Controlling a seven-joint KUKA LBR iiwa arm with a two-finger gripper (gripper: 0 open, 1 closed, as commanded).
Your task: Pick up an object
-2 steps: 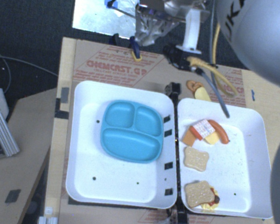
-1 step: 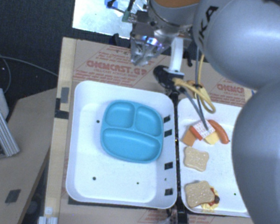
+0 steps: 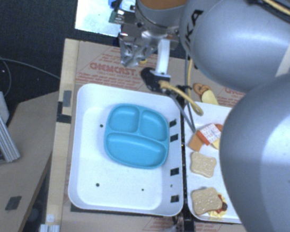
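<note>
1. A single grey robot arm with an orange band reached in from the right and covered much of the right side of the scene.
2. Its gripper point(image 3: 134, 56) hung beyond the far rim of the left bin point(image 3: 88, 147), over the printed cardboard point(image 3: 99, 67) that lined the bench there, not over the bin itself.
3. The gripper looked blurred and was seen from above, so it could not be told whether it was open or closed. No object could be made out in it.
4. The closest thing to pick was a blue divided plate point(image 3: 136, 137), which lay flat in the middle of the left bin.
5. From the gripper, the plate lay toward the near side and a little to the right. A strip of bare white bin floor separated the two.
6. The plate's long axis ran left to right, with two small compartments on its far side and one wide compartment on its near side.
7. The right bin point(image 3: 216, 115) held small toy foods: an orange-and-white piece point(image 3: 207, 136), a bread slice point(image 3: 203, 164) and a sandwich point(image 3: 207, 200). These lay farther from the gripper, to the right and nearer.
8. Judged from this layout, the coming move would have to carry the gripper nearer and down into a bin, and the plate's far rim was the closest edge to reach.
</note>
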